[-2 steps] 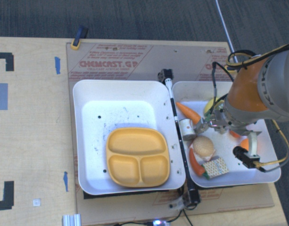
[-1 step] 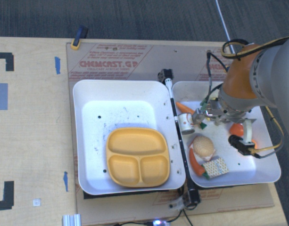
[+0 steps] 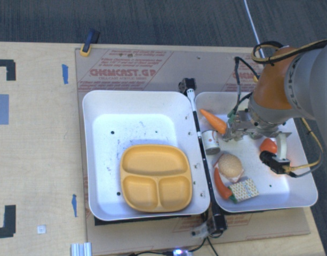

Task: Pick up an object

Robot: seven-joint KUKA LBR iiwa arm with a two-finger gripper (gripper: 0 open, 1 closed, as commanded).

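Note:
In the right bin [image 3: 299,193], my gripper [image 3: 231,132] hangs low over the floor near the bin's left side. An orange carrot [image 3: 214,120] lies just to its upper left, and a small grey can [image 3: 209,142] lies on its side to the left. Below the gripper rests a tan round bun [image 3: 230,165]. A red pepper [image 3: 221,185] and a patterned block [image 3: 244,189] lie near the bin's front wall. An orange-red piece [image 3: 268,144] peeks out from under the wrist. I see nothing between the gripper's tips.
The left bin [image 3: 99,116] holds a yellow divided plate [image 3: 157,177] in its front half. A black divider rail [image 3: 198,137] runs between the bins. The arm [image 3: 291,84] covers the right bin's back right part.

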